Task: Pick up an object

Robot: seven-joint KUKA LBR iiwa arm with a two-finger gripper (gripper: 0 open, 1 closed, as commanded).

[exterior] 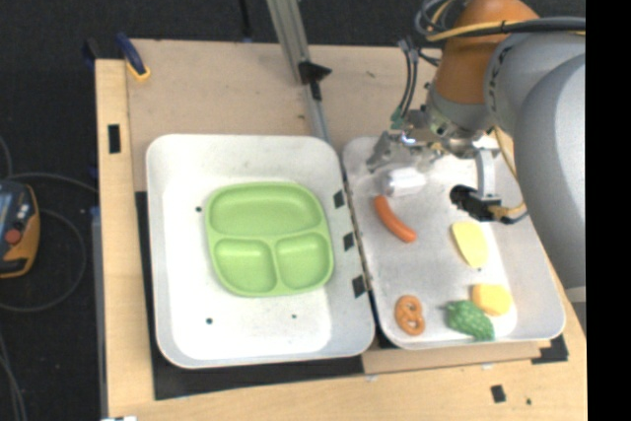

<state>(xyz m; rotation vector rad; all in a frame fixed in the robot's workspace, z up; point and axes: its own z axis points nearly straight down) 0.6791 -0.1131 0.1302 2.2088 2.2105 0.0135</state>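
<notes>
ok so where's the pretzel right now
The pretzel lies in the right bin, near its front left corner, just left of the green broccoli-like toy.

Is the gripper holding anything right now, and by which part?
Cannot be told. The gripper sits low at the right white bin's far end, just above the orange carrot-shaped toy, with nothing visibly gripped.

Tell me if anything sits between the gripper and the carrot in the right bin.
Nothing visible does. The gripper hangs over the far end of the right bin, and the carrot lies just nearer the camera on bare bin floor.
</notes>
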